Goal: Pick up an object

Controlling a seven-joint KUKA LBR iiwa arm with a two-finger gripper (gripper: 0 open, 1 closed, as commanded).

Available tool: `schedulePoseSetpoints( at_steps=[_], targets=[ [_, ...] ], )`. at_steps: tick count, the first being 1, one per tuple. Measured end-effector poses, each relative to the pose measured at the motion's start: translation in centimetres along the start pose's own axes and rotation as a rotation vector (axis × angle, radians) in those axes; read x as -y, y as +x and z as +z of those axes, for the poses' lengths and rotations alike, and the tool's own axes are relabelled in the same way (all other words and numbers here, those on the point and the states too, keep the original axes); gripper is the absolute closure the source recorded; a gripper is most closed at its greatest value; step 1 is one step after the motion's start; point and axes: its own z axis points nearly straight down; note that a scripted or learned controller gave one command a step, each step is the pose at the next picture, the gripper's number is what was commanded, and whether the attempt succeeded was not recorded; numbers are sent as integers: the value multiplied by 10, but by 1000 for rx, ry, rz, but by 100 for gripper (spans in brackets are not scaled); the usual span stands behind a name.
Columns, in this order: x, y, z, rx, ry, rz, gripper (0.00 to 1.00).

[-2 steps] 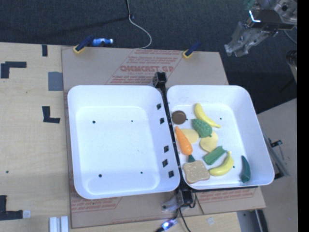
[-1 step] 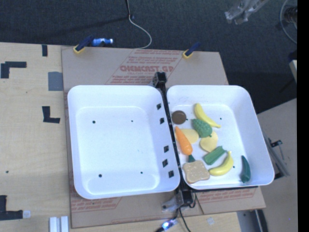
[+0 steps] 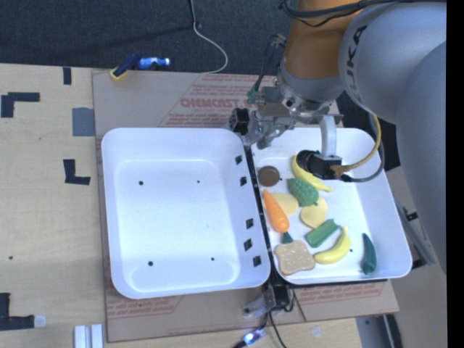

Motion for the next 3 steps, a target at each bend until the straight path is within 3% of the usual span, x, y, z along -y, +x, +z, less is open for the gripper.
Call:
schedulePoseSetpoints(
  at_steps=[1,2,3],
  targets=[
    [70,30,92,0,-1,2,100],
    [-5,76,-11,-2,-32,-2,100],
    [17,126,70,1,-10,0,100]
  ],
)
